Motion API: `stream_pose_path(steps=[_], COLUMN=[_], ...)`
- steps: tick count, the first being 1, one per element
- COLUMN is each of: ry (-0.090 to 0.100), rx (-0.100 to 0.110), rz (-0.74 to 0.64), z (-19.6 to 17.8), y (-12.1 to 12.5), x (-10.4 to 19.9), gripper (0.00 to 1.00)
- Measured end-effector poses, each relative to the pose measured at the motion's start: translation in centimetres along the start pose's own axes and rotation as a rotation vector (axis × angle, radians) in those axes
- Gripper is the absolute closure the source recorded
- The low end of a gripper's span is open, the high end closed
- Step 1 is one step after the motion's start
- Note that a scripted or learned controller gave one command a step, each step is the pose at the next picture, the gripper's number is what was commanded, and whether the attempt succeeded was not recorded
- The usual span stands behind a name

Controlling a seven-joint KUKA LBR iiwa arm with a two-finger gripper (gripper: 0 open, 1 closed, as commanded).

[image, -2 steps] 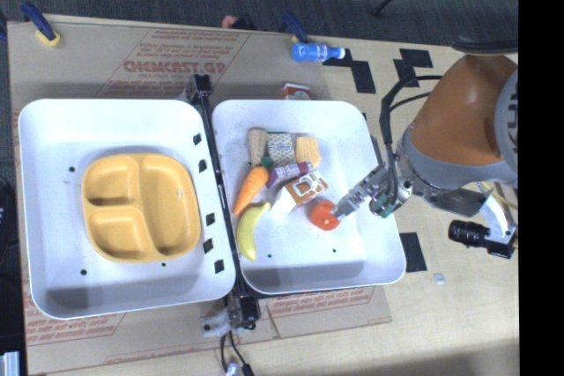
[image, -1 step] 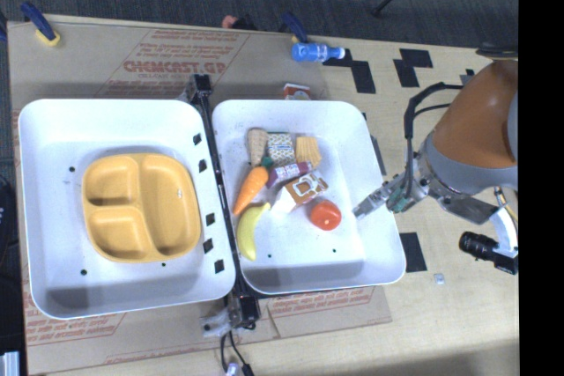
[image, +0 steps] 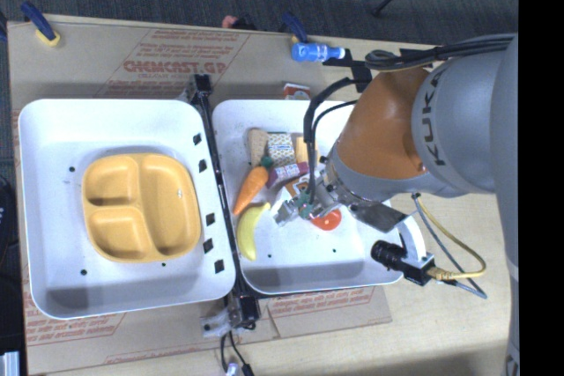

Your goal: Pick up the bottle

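Observation:
The right bin holds a pile of small items at its middle. My gripper is down among them, with the grey and orange arm covering the bin's right half. An object with a checkered label, possibly the bottle, lies at the back of the pile. A dark purple piece sits just above the gripper. A red round item touches the gripper's right side. Whether anything is held is hidden.
An orange carrot and a yellow banana lie along the right bin's left side. A tan piece sits behind them. The left bin holds a yellow divided plate. Blue clamps grip the bench's far edge.

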State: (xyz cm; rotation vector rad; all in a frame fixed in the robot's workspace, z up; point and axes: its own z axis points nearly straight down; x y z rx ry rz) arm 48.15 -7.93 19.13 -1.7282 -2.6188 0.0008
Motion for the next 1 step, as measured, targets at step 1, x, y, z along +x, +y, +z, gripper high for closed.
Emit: stream_pose_path(steps=[1], ry=[0.001], rx=[0.002], rz=[0.136], z=[0.03], y=[2.37], x=[6.94], gripper=[1.00])
